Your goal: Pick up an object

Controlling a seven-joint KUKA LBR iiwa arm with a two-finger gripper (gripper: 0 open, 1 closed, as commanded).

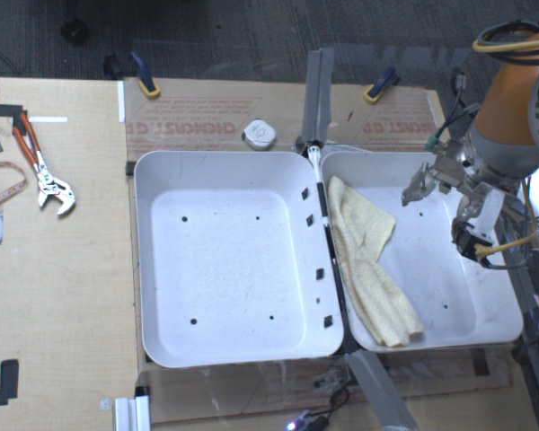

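Note:
A cream folded towel (366, 263) lies in the right bin (449, 281), stretched along its left wall from the back corner to the front. The grey arm with its orange band (512, 106) reaches in from the right over the bin's back right corner. Its gripper (418, 193) hangs above the bin floor, to the right of the towel's upper end and apart from it. Nothing shows in the gripper.
The left bin (225, 268) sits beside the right one, with black clips along the shared wall. A small white round object (260, 134) lies on the cardboard behind the bins. A wrench with orange handles (43, 178) rests at the bench's far left. Cables hang by the arm's wrist (485, 241).

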